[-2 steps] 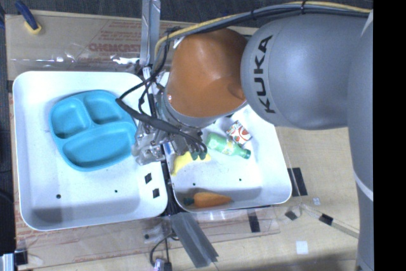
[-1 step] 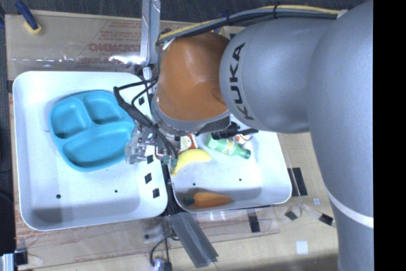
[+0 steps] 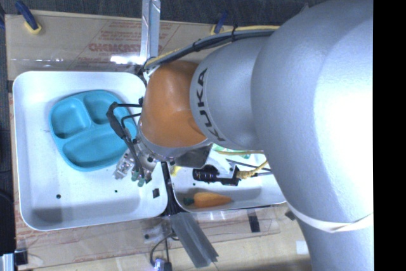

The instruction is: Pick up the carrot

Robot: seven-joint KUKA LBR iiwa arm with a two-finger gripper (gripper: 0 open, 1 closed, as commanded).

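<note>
The carrot (image 3: 212,200) lies in the right bin (image 3: 266,198), close to its near rim and just right of the divider between the two bins. The hand (image 3: 134,169) hangs over the left bin (image 3: 32,136), at the near right edge of the blue tray (image 3: 89,127), so it is on the wrong side of the divider for this pick. Whether the hand is spread or pressed together I cannot tell.

To do the step well, I judge the arm must carry the hand right across the divider, then come down over the carrot's middle, gripping across its narrow width, not along it. The near wall sits close, so a collision there is the main risk.

The left bin holds the blue compartment tray; the right bin holds the carrot and some partly hidden items.
</note>
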